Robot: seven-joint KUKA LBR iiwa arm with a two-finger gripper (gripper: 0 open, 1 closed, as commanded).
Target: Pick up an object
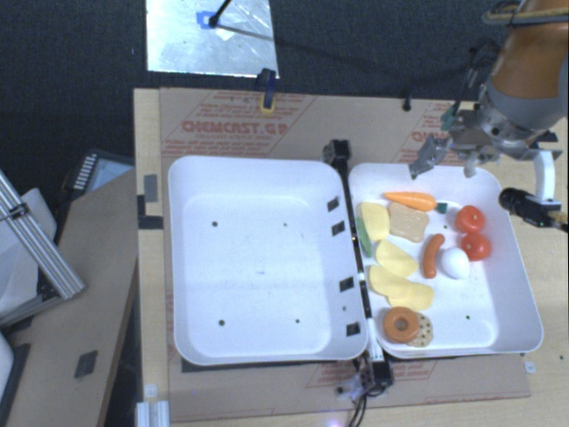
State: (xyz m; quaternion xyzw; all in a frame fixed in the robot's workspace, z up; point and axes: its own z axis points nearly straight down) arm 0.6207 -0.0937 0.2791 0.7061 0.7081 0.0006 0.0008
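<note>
The scene is lit brightly and evenly from overhead. The two white bins are rendered almost blown out, with little surface detail kept. Strong glare is seen on the shiny sheet at 11 o'clock. Only soft, short shadows are cast under the food items. The dark floor at 12 o'clock is left murky. Slight softness and grain are noticed throughout.
</note>
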